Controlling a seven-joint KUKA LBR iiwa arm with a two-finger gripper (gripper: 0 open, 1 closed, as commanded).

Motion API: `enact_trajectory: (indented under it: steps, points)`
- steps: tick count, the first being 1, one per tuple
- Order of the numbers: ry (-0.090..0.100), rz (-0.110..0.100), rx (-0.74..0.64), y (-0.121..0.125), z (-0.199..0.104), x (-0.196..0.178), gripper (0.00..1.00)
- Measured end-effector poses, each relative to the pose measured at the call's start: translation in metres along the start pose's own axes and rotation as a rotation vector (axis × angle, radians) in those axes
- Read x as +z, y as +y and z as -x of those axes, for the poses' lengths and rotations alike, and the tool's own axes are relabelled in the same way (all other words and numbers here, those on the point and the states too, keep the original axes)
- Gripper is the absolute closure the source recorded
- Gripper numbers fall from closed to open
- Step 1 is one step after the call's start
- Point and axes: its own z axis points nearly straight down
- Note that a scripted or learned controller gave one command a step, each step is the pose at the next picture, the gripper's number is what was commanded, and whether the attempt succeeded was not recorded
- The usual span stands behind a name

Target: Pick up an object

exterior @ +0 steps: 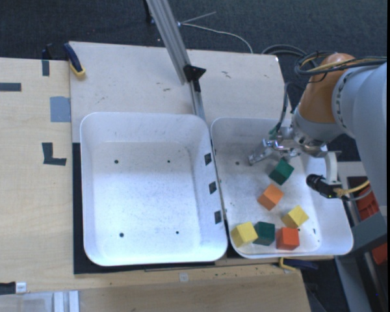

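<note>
Camera view, from above at a slant. Two white bins sit side by side on the bench: the left bin [146, 187] and the right bin [240, 142]. The grey arm [357, 103], with its orange band [322, 93], reaches in from the right over the right bin's upper half. Its gripper [263, 153] hangs low above the bin floor, the metal fingers [257, 156] pointing left; whether they are spread or pressed together cannot be told, and nothing is seen between them.

Six blocks lie in the right bin. A green block [281, 172], tilted, sits just below and right of the gripper. An orange block [270, 197] lies below it. A yellow block [297, 216] is lower right. Along the near wall stand a second yellow block [245, 233], a dark green block [264, 233] touching it, and a red block [287, 238].
</note>
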Motion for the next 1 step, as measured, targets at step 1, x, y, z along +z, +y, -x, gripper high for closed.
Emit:
enact_trajectory:
  steps: [1]
  points:
    - [-0.002,0.005,0.002,-0.0558,-0.0197,-0.0045,0.00]
